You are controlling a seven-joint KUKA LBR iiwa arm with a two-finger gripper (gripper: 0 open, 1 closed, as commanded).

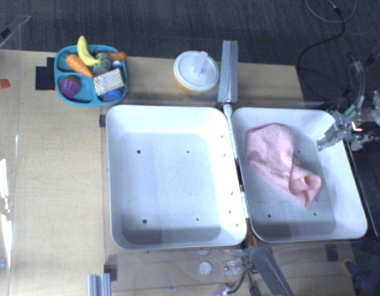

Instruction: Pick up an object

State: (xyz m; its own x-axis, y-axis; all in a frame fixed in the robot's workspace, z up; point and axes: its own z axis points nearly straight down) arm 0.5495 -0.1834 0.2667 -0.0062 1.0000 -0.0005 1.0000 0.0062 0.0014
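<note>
Left bin point(119, 165) toward bench's near edge; blue tray point(61, 97) of toys at far-left corner; white lid point(196, 71) at far edge. Pink cloth point(279, 162) crumpled mid right bin point(344, 227). Gripper point(330, 138) over that bin's far-right corner, touching nothing; fingers' state unreadable.

The gripper point(329, 139) sits at the far right of the scene, reaching in from the right edge. Its fingers point(326, 142) point leftward.

Floor point(147, 11): dark grey carpet beyond the bench.
Bench point(48, 184): pale wood top.
Cable point(326, 8): black, looped on the carpet.
</note>
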